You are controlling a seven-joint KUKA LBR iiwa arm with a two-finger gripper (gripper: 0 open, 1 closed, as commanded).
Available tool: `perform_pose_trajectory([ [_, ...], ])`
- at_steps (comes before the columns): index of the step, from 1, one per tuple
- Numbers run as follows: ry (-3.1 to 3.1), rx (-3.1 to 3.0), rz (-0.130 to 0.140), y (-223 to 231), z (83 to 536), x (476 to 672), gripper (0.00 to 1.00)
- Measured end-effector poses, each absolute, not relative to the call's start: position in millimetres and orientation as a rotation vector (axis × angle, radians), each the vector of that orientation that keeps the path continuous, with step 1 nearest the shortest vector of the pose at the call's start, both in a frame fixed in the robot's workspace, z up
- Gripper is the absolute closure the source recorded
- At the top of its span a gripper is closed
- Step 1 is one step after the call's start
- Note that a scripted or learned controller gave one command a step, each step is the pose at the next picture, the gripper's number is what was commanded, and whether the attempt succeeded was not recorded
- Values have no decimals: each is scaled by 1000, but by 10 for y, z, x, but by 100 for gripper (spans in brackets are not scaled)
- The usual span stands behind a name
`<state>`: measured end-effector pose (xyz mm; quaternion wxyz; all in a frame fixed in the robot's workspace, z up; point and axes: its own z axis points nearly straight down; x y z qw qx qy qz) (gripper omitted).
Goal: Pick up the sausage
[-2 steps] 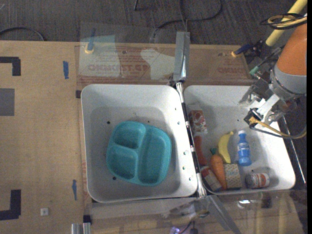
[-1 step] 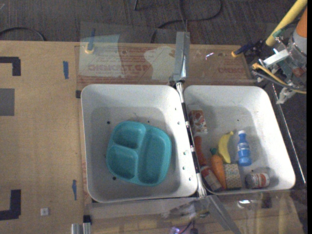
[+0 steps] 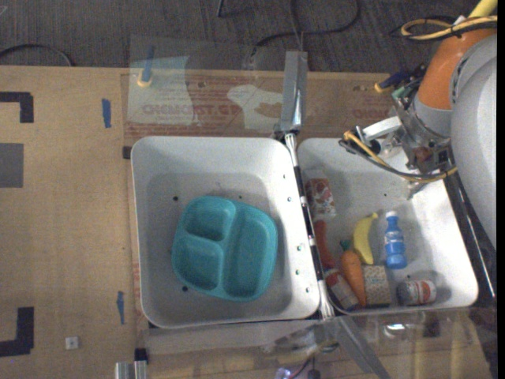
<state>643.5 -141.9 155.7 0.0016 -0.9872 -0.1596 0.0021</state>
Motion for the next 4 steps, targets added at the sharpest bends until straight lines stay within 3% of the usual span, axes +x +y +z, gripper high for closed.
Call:
perform_pose_trajectory([
  [1,-508,-3097,7,-1403,1665,6444,100],
  [2,-431,-3108,7,-919,1266,6559,100],
  [3,-866,-3020,-2,-520,2564,6572,100],
  [4,-494,-3102,-4,-632,3529,6598,100],
])
